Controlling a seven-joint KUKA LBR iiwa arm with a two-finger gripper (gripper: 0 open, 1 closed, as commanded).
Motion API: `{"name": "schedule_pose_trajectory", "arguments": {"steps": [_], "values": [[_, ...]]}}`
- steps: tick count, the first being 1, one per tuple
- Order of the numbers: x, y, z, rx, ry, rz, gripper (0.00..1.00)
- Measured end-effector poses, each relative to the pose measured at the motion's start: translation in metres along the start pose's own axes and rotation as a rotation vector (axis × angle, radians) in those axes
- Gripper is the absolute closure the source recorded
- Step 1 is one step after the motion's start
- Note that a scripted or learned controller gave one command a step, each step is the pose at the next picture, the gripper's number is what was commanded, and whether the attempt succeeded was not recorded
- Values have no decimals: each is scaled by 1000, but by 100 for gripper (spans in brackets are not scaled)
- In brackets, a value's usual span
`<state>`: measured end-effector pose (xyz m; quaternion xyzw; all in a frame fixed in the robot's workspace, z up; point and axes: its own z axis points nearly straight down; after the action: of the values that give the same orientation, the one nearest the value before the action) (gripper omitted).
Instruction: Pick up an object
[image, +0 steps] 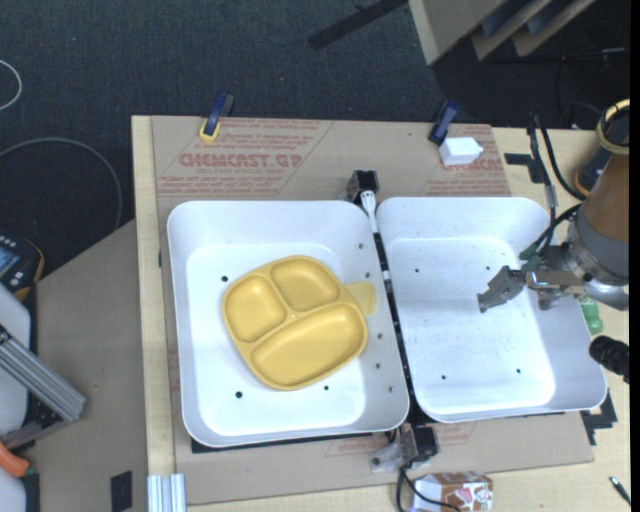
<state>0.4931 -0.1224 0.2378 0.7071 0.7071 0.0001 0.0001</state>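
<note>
Nearest the camera: a small brown-and-white packet (462, 492) with loose wires lies on the bench's front edge, just in front of the gap between the two bins.
Landmark: the black divider strip (385, 290) where the left bin (195, 400) and right bin (570, 385) meet; places below are told from it.
Task's thing: a yellow sectioned plate (293, 321), three compartments, lies flat in the left bin, just left of the divider, its small tab end almost touching it.
Plate's long axis: slanted, from the upper left down toward the lower right; the big compartment lies on the side toward the camera.
Gripper (497, 290): right of the divider, over the bare floor of the right bin, at about the same depth in the view as the plate's middle.
Jaws: dark fingers point leftward toward the divider; whether they are spread or pressed together I cannot tell at this size. Nothing is seen between them.
Key relation: the plate lies straight left of the gripper, across the divider and well apart from it.
Judgement: the pick has yet to start; the arm would have to cross both bin walls, then take a raised rim, since the flat body offers little to pinch.
Risk: the smooth, shallow rim may slip from the fingers.
</note>
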Motion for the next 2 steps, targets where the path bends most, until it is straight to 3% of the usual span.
{"name": "schedule_pose_trajectory", "arguments": {"steps": [1,2], "values": [[96,-7,-170,-21,2,-13,0],[187,-13,-274,-14,3,-10,0]]}}
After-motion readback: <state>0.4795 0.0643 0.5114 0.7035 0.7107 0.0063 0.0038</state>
